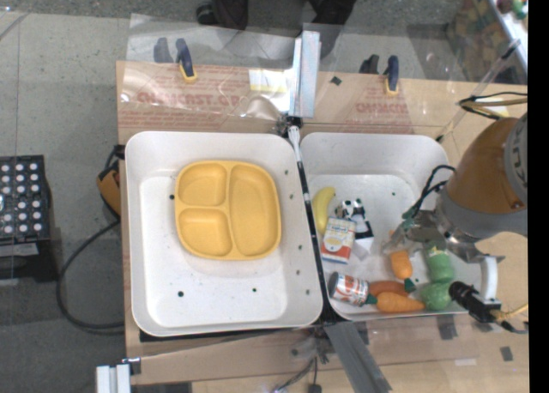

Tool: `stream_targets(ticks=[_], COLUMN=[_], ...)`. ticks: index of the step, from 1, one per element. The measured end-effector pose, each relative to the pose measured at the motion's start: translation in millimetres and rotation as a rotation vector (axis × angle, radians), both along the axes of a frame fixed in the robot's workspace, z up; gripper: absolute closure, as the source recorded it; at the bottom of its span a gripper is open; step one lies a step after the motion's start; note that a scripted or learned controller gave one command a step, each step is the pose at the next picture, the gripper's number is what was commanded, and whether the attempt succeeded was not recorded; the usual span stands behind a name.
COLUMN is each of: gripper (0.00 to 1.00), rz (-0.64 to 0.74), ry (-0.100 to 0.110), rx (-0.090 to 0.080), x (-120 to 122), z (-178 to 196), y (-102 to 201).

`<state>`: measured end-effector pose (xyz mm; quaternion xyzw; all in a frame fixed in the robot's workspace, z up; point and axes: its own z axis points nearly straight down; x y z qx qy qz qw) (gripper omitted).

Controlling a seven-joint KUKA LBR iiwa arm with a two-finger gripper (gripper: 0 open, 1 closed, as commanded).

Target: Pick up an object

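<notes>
The arm is bulky and rounded, orange above a grey wrist, with black cables alongside.

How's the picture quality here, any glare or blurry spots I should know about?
Camera view: lighting is even and soft, with faint shadows along the left white bin's walls; the clear plastic sheet behind the bins crinkles with pale glare; the small toys in the right white bin look soft and low in detail, and the top right corner is blurred.

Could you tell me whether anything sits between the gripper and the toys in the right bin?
Nothing visible does. The gripper hangs directly over the toys in the right bin, closest to the small orange carrot and green vegetable.
</notes>
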<state>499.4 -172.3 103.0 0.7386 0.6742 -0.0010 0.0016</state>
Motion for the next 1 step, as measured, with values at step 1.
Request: stream_targets(ticks=[1], gripper=[1.0], rz=[-0.179], ry=[0.002], rx=[0.001], x=[62.5], z=[95.6], y=[59.0])
